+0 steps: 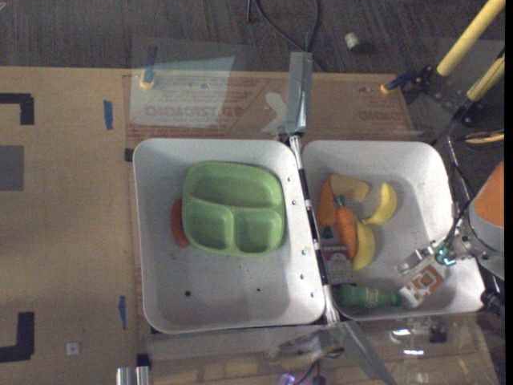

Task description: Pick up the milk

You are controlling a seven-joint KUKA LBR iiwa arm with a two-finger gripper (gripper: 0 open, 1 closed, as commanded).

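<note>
- Milk carton (pixel 424 283) lies tilted in the right bin (pixel 417 155), near its right front corner (orange-and-white).
- Gripper (pixel 426 257) sits just above it; finger state cannot be told.
- Green bottle (pixel 367 297) lies nearby.

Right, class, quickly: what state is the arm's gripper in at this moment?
Gripper: cannot be told; it sits low in the right white bin, just above the small white and orange milk carton.

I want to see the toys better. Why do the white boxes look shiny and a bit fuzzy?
In the camera view, overhead light bounces off the left bin and right bin, so they glare; the picture is soft, so the milk by the gripper looks blurry.
</note>
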